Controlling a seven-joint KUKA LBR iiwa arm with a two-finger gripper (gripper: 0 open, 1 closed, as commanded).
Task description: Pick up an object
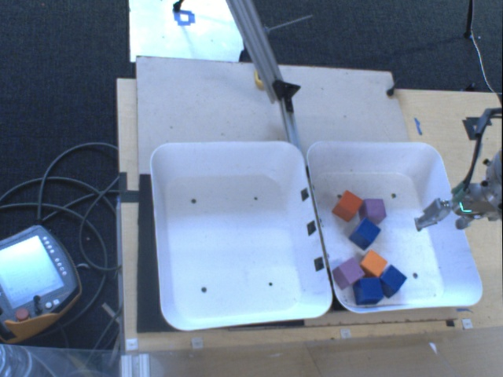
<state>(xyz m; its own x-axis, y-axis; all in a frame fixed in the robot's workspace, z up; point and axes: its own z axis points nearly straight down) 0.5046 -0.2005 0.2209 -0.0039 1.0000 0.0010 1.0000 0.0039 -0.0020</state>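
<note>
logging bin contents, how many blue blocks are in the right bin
3. One blue block sits mid-bin below the purple one; two more lie at the near edge, one beside the other. None seem hidden.

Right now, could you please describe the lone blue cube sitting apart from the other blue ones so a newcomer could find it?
Start at the right-hand white bin, the one holding all the blocks. Three blocks cluster in its upper middle: an orange cube, a purple cube and, just below them, the blue cube. It is the only blue block in that upper group; the other blue ones sit near the bin's front rim.
</note>
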